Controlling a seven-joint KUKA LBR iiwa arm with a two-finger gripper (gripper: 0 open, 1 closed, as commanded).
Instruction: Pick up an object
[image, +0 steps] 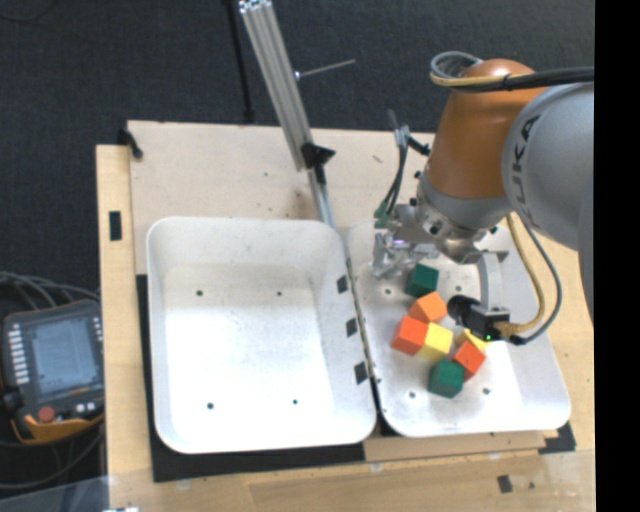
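The gripper hangs over the right bin's far-left corner, by the shared rim; whether it is spread, I cannot tell. The blocks cluster mid-bin, just right of it. The left bin offers open floor.

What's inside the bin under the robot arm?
The right bin holds colored blocks: two green, some orange and one yellow. The arm covers the bin's far part, so anything there is hidden.

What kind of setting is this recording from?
Most likely a robotics lab bench: a KUKA arm reaches over two white bins, coloured blocks lie in the right one, and a teach pendant sits beside the bench.
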